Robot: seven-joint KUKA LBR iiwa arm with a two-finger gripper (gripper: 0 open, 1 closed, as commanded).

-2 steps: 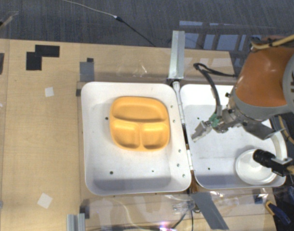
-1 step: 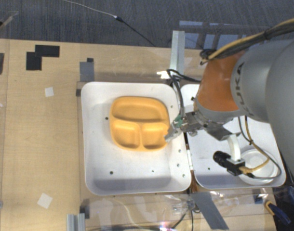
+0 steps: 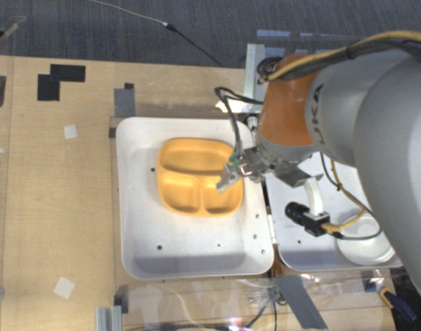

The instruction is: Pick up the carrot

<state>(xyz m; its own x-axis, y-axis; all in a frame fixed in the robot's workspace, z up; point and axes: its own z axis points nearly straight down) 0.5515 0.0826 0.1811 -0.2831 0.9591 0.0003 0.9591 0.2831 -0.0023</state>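
Over the left bin (image 3: 138, 205), the gripper (image 3: 232, 174) hangs at the right edge of a yellow divided tray (image 3: 190, 178). Its grip cannot be made out, nor the carrot's place.

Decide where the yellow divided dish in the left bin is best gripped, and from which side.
Probably its raised right rim, from above: the yellow dish lies flat in the left bin, and the end effector hangs over that edge.

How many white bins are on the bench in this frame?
2. One bin sits mid-bench with a yellow divided tray in it; the other bin lies to its right, mostly hidden beneath the arm.
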